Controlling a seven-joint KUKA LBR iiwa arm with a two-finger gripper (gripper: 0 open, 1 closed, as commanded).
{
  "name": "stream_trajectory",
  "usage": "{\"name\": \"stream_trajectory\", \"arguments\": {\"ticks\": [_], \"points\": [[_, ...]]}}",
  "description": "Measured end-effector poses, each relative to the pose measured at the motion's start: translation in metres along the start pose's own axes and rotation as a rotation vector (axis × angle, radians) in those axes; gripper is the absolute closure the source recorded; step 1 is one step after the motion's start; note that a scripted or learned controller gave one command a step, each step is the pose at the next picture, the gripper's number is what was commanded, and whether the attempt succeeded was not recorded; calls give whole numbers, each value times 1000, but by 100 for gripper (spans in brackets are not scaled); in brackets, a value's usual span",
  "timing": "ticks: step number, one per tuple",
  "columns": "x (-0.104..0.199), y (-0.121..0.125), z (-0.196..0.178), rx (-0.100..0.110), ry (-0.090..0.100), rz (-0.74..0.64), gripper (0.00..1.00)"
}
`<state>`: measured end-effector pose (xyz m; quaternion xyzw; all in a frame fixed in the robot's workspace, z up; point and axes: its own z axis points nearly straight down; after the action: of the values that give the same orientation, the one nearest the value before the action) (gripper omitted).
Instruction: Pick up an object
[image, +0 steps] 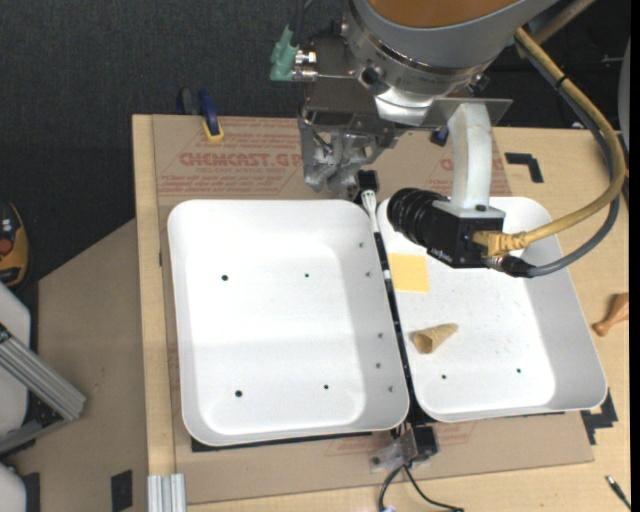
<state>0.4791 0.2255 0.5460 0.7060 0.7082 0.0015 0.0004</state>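
- Lying in the right bin (560, 330), the small tan cone (433, 338) has its long axis running from about eight o'clock, the wide mouth, to two o'clock, the tip.
- The left bin (200, 300) sits alongside; a yellow square (409, 272) rests at the cone's eleven o'clock, apart from it.
- The gripper (336, 160) hangs at twelve o'clock, beyond the bins' far rims; whether its jaws are parted or closed, I cannot tell.
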Motion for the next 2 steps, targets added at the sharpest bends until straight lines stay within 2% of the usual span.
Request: {"name": "stream_trajectory", "arguments": {"ticks": [1,2], "points": [[0,0,1,1,-1,0,0],[1,0,-10,-3,1,-2,100]]}}
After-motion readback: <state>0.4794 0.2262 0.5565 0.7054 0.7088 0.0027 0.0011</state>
